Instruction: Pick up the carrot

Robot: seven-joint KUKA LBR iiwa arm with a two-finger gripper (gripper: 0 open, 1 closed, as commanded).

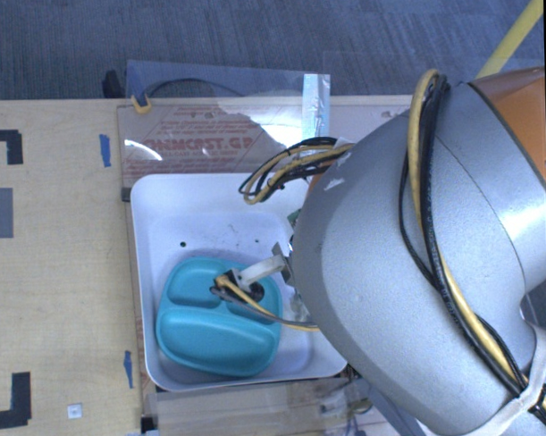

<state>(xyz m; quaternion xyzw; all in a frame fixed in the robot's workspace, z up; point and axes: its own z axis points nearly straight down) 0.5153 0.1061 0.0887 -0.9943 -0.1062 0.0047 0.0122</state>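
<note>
The left white bin point(179, 216) holds a large teal rounded object point(210, 335) with two lobes, lying in its front half. My grey arm point(418, 270) reaches in from the right and covers the bin's right side and everything beyond it. Just a small part of my gripper point(288, 257) peeks out from under the arm, at the teal object's right edge and low over the bin. Whatever lies beneath the arm is hidden.
A clear plastic sheet point(208, 139) stands behind the bin. The wooden bench top point(60, 265) stretches to the left with black marks and bits of blue tape. Yellow and black cables point(280, 168) loop above the bin's back edge.
</note>
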